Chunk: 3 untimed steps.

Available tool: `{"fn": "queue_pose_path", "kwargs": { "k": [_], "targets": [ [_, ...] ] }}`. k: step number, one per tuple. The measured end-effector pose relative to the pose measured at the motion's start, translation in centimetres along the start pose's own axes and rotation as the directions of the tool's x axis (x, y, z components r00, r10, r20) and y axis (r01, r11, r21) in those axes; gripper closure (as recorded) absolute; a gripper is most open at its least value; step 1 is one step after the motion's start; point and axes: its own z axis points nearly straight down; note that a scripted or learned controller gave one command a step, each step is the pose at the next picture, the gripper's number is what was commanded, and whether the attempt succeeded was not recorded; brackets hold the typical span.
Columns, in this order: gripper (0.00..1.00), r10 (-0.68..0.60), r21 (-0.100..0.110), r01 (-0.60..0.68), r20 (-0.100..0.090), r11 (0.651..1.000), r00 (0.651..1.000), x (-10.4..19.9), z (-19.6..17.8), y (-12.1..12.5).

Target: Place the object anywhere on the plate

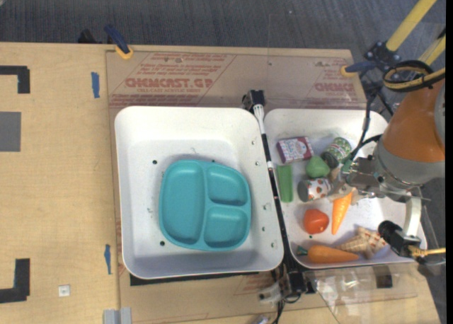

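Observation:
A teal plate (pixel 205 204) with three compartments lies in the left bin (pixel 134 139). My gripper (pixel 352 177) hangs low over the middle of the right bin (pixel 375 121). Its tip is right above the upper end of a small orange carrot (pixel 340 213), which points down toward the bin's front. Whether the carrot is touched or gripped is hidden by the gripper body. Close to its left are a small printed can (pixel 314 189) and a round green vegetable (pixel 317 167).
The right bin also holds a purple packet (pixel 294 149), a green can (pixel 338 150), a green stick (pixel 284 182), a red tomato (pixel 316 221), a long carrot (pixel 331 253) and a shell (pixel 368 240). The bins' shared wall (pixel 270 181) separates gripper and plate.

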Motion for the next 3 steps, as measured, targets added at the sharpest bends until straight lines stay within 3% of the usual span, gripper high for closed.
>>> {"fn": "queue_pose_path", "kwargs": {
  "k": [1, 2, 3],
  "targets": [
    [1.00, -0.061, -0.005, 0.061, -0.002, 0.998, 0.998, 6.0, -6.9, -1.6],
    [1.00, -0.027, 0.000, 0.027, -0.004, 1.000, 1.000, 15.7, -8.8, -1.3],
    [1.00, 0.113, 0.004, -0.113, 0.001, 0.994, 0.994, 23.3, -4.7, 0.0]
  ]
}}
